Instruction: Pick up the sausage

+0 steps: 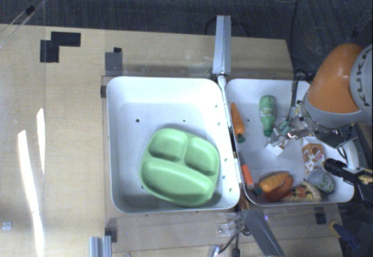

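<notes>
The sausage (275,181) is an orange-brown piece lying near the front wall of the right bin (256,91), on or against a dark red item. My gripper (284,131) hangs over the middle of the right bin, just right of a green bottle (267,111). It is behind the sausage and apart from it, with nothing seen in its grasp. The orange band and grey wrist (335,90) rise at the right.
An orange carrot (236,122) lies along the right bin's left wall, with a small red-orange piece (247,174) at the front left. A printed packet (313,155) and a grey-green lump (322,181) sit at the right. The left bin (125,133) holds a green divided plate (180,165).
</notes>
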